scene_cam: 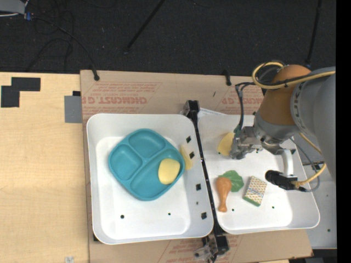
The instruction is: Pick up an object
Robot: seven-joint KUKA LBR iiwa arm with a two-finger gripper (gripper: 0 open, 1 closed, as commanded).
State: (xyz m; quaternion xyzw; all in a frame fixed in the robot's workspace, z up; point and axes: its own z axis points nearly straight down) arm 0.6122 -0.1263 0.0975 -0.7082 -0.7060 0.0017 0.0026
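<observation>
The grey two-finger gripper (pixel 237 150) hung over the right white bin (pixel 307 218), touching a pale yellow rounded plastic piece (pixel 225 144) at its left; its grip could not be told.

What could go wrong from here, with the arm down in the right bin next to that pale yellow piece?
1. The pincer sits at the edge of the pale yellow piece, so closing there might only nudge it aside rather than grip it.
2. That piece lies close to the divider between the bins, so a push could wedge it there.
3. The black cable trails near the small patterned box and might drag it.
</observation>
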